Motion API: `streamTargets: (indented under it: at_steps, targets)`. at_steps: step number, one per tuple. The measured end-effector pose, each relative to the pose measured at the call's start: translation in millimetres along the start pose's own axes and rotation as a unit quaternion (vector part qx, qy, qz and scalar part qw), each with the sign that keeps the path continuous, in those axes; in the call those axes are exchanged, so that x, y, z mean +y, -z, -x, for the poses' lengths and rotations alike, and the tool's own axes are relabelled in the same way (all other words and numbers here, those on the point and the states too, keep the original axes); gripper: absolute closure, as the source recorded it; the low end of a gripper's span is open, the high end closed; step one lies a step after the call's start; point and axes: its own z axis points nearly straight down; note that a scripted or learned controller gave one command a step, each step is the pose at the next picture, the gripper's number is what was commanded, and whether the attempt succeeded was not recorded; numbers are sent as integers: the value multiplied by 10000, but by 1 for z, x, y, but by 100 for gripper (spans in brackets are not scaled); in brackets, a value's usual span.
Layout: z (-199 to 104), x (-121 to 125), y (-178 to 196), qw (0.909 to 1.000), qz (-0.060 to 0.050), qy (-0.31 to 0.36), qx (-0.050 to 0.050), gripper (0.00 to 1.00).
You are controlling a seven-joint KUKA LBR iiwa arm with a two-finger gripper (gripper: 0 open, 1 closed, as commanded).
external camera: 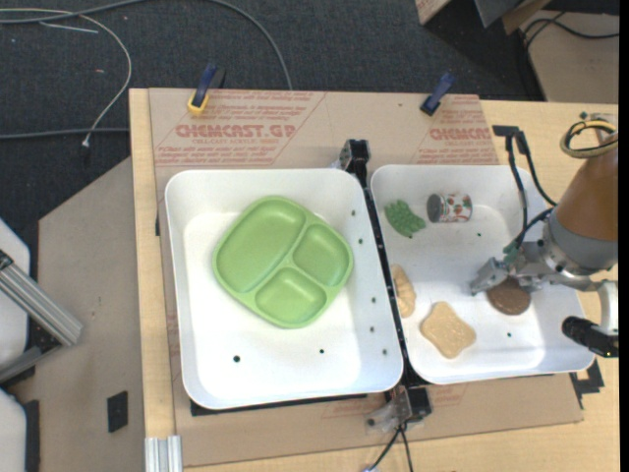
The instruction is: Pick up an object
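In the right bin (423, 357), the gripper (503, 281), aperture unclear, crowds a brown disc (510, 300).

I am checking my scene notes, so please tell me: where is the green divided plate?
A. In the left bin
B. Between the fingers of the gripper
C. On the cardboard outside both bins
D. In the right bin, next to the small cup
A: the green divided plate lies flat in the left bin, alone, far from the gripper over the right bin.
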Motion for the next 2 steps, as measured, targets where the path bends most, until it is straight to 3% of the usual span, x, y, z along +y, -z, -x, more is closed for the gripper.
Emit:
streamTargets:
  at_steps: [1,2]
  targets:
    - [0,2,9,10000,6,8,7,100]
    - [6,-3,52,10000,-6,-1,3,100]
